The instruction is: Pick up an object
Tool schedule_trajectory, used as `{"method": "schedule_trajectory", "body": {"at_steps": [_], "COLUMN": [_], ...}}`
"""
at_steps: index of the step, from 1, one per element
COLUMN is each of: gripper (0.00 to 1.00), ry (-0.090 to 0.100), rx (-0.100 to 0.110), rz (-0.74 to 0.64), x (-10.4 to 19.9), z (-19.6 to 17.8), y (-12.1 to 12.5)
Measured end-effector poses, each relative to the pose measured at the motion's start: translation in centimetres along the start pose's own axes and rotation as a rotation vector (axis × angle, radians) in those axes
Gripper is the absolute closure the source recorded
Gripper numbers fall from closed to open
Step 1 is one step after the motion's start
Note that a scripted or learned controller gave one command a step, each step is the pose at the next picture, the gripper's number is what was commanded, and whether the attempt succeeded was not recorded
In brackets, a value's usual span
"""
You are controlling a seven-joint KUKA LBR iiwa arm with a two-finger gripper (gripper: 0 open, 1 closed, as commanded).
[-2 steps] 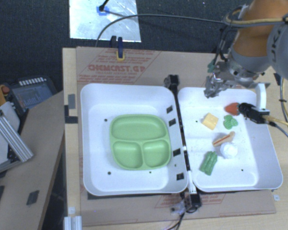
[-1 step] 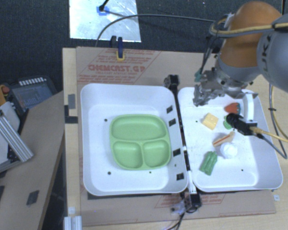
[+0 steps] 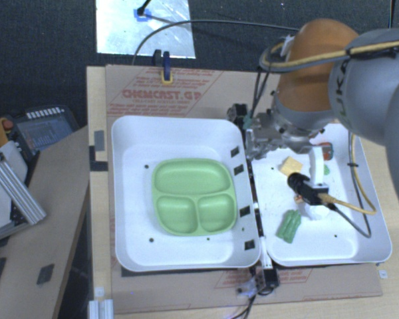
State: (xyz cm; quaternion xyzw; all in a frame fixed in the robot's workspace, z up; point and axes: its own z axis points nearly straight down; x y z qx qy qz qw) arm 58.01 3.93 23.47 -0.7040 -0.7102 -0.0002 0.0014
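Claw (image 3: 254, 141): low over the right bin's far left corner, by the wall between the bins; cannot tell whether clenched or released.
Yellow block (image 3: 291, 165): in the right bin (image 3: 376, 244), just right of the claw.
Green ridged piece (image 3: 288, 226): same bin, nearer, lying free.
Left bin (image 3: 123, 178): holds a green divided plate (image 3: 191, 196).

The arm (image 3: 379, 92) reaches in from the right, its thick grey link crossing high above the bench. The orange band (image 3: 319, 52) bulges upward just past it. Below the band the wrist (image 3: 296, 121) bends steeply down, and the gripper (image 3: 253, 141) hangs low at its far left end.
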Motion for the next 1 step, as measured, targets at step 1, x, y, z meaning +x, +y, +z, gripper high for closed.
{"method": "schedule_trajectory", "body": {"at_steps": [1], "gripper": [1.00], "ry": [0.000], "rx": [-0.001], "rz": [-0.001], "x": [4.85], "z": [-0.42], "y": [-1.58]}}
